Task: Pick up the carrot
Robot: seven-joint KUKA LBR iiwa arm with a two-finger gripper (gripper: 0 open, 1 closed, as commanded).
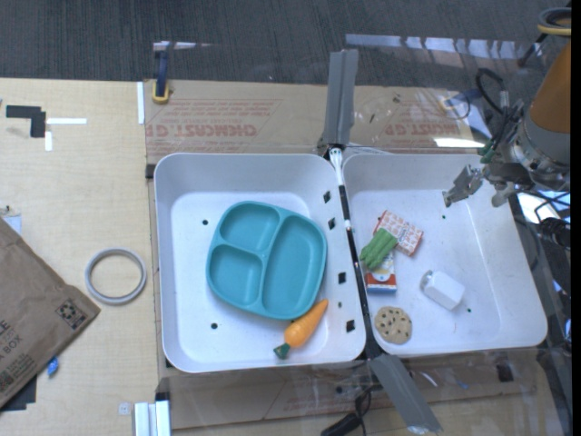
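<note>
Carrot lies in the left bin, down near that bin's front right corner, its orange body touching the lower right rim of the teal divided plate and its green stub pointing toward 7 o'clock, so I read the long axis as running from 7 to 1 o'clock. My hand hangs over the back right part of the right bin, well apart from the carrot, which sits toward 8 o'clock from it and on the far side of the wall where the two bins meet. From what I see, the two fingers stand apart with nothing between them. The move I judge ahead is a long traverse across the right bin and over that shared wall, then a descent with the fingers set across the carrot's axis. Under that path in the right bin lie a red and white packet, a green vegetable resting on a small carton, a white block and a cookie, all low enough to pass over, I think. Tightest spots look to be the plate rim on one side of the carrot and the bin's front wall on the other. Out on the table at 9 o'clock a tape ring lies clear of all this.
</note>
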